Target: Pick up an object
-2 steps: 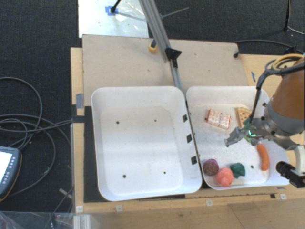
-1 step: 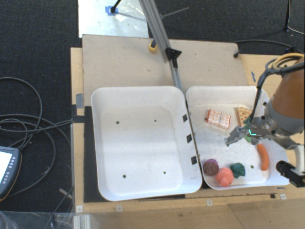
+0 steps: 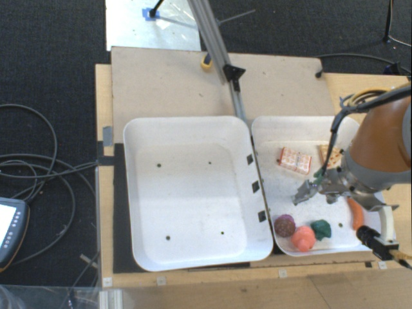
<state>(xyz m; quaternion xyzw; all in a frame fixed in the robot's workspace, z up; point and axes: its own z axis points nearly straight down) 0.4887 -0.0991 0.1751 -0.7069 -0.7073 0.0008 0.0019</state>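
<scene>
Just below the hand (image 3: 302,196), fingers unreadable, lies the purple ball (image 3: 284,224).

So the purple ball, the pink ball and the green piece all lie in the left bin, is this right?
Not right: the camera view shows the purple ball, pink ball and green piece all lying in the right bin, along its near edge.

Two bins are set side by side. In the right bin (image 3: 270,140), a box (image 3: 295,161) lies behind a ball (image 3: 284,224).
</scene>
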